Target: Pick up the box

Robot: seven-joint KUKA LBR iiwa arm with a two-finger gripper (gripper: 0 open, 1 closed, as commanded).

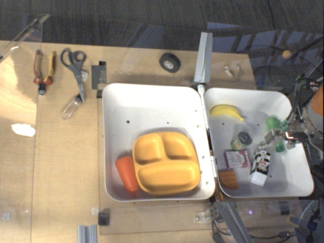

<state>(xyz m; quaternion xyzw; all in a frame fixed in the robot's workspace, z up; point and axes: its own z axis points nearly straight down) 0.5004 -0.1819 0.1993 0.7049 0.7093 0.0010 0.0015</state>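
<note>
Gripper [276, 135] is hovering low in the right bin [298, 186], fingers parted, gripping nothing. Box [261, 166], a small black-and-white carton, is lying just below the fingertips, apparently untouched; the pick is judged not yet made, with closing and lifting left to do. Pink packet [236, 158] and dark-lidded jar [242, 140] are sitting beyond, toward the left bin [152, 100]. Printing on these items is showing but too small to read.
</note>
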